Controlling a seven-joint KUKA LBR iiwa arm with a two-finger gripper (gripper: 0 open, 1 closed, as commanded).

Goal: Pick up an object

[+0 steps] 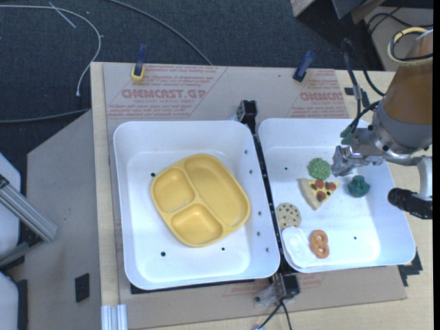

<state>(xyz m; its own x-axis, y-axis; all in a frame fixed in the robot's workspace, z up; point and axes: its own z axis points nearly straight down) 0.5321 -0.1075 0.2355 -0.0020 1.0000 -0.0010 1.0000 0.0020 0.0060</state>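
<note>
Pretzel [319, 243] lying nearest in right bin [385, 253], cookie [288, 215] beside. Gripper [342, 158] hovering near broccoli [319, 168] and pizza slice [317, 192]; grip state undeterminable. Yellow tray [199, 199] sitting in left bin [137, 253].

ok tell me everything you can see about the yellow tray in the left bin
The yellow tray looks like smooth moulded plastic, a rounded rectangle with raised dividers splitting it into three compartments: one large along its far-right side, two smaller ones toward the near-left. All three hold nothing. It lies flat and right side up, turned at an angle to the bin walls, roughly in the middle of the left white bin, resting on the bin floor. It stands apart from the walls, and the end effector is over the other bin.
</note>
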